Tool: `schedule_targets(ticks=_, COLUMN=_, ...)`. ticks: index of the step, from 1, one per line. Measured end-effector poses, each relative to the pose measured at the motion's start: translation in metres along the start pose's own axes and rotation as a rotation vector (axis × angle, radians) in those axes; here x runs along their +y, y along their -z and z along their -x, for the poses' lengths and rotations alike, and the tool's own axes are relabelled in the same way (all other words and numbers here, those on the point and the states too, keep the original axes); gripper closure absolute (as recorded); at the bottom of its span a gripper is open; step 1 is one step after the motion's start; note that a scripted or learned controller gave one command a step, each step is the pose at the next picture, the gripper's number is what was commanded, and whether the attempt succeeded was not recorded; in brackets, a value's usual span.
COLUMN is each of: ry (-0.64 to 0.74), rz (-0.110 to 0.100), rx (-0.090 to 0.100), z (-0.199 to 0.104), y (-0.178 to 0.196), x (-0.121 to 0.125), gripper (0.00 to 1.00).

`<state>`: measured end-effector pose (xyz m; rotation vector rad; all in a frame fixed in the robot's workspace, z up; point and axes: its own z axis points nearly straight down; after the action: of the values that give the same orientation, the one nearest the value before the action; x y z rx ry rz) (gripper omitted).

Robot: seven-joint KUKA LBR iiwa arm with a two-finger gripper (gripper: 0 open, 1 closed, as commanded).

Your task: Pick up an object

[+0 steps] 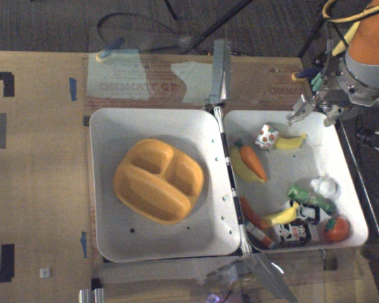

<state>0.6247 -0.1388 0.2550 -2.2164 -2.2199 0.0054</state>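
My gripper hangs over the far right corner of the right bin, open, with nothing between its fingers. Below and to its left lie a small spotted cup and a little yellow banana. A carrot rests on a larger yellow banana by the bin's left wall. Toward the front are a green packet, a clear lid, a red tomato, another yellow banana, a black-and-white carton and a red stick-like item.
The left bin holds an orange divided plate. A metal divider separates the two bins. Cables and stand legs lie on the floor beyond the bench, and the arm's body fills the upper right corner.
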Motion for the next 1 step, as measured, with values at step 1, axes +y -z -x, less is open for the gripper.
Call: schedule_targets(ticks=1, ry=-0.035, rz=0.005, rx=-0.001, z=0.0104, y=-0.1654, x=-0.0234, gripper=0.0)
